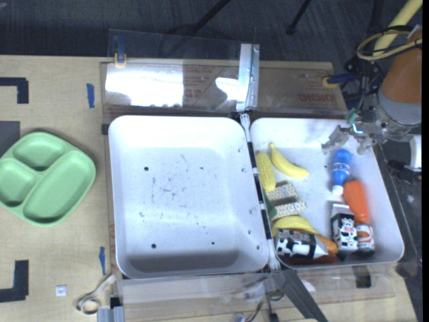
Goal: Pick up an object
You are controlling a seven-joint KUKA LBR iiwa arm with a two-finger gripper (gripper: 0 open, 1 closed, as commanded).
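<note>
Camera view, wooden bench [53, 86], dark carpet [67, 12]

Robotics lab: plywood bench [53, 99] with blue tape marks [90, 94], two white bins [134, 129] centre frame, clear acrylic panel [177, 79] behind, tripod legs [305, 5] on dark carpet, cables [382, 42] upper right.

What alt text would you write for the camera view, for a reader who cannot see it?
A robot hand is above the far edge of the right white bin, which holds bananas, a blue bottle, an orange bottle and other small things. A green divided plate lies on the bench, left of the left white bin.
</note>
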